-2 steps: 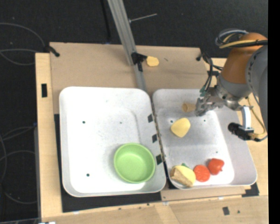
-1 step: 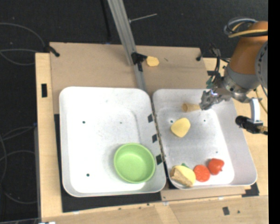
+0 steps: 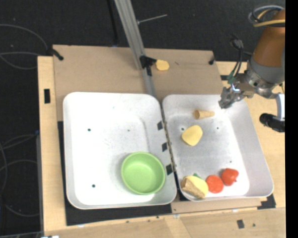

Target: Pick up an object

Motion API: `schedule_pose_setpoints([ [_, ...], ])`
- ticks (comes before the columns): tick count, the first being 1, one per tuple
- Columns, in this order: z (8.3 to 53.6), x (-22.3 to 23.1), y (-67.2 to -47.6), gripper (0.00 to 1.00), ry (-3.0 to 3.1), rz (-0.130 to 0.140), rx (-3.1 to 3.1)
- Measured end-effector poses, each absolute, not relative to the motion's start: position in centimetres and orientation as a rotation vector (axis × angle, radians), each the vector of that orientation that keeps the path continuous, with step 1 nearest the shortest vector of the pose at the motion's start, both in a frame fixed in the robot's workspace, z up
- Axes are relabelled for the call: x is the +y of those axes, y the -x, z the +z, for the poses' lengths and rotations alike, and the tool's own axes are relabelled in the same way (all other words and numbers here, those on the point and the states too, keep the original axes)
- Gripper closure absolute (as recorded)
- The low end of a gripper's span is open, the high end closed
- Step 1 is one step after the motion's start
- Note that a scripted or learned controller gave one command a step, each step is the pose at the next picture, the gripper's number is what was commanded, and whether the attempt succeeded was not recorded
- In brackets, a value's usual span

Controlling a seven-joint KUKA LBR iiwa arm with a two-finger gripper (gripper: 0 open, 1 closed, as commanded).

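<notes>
My gripper hangs over the far right corner of the right bin, with nothing visible between its fingers. A small tan wedge lies just left of it, apart from it. A pale yellow lump rests near the bin's middle. Along the near edge sit a yellow and tan piece and two red items. A green bowl stands in the left bin.
A grey metal pole slants up from between the bins at the back. A small yellow object lies on the brown bench behind the bins. Black clips line the seam between the bins.
</notes>
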State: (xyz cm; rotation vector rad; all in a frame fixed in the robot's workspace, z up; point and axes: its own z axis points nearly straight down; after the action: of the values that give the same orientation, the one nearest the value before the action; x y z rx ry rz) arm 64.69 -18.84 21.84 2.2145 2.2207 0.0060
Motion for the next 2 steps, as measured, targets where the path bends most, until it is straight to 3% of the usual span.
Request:
schedule_pose_setpoints([
  [1,27.3,-19.0,-64.8,1.0,-2.211,0.007,2.222],
  [2,27.3,-13.3,-66.2,1.0,-2.212,0.002,2.228],
])
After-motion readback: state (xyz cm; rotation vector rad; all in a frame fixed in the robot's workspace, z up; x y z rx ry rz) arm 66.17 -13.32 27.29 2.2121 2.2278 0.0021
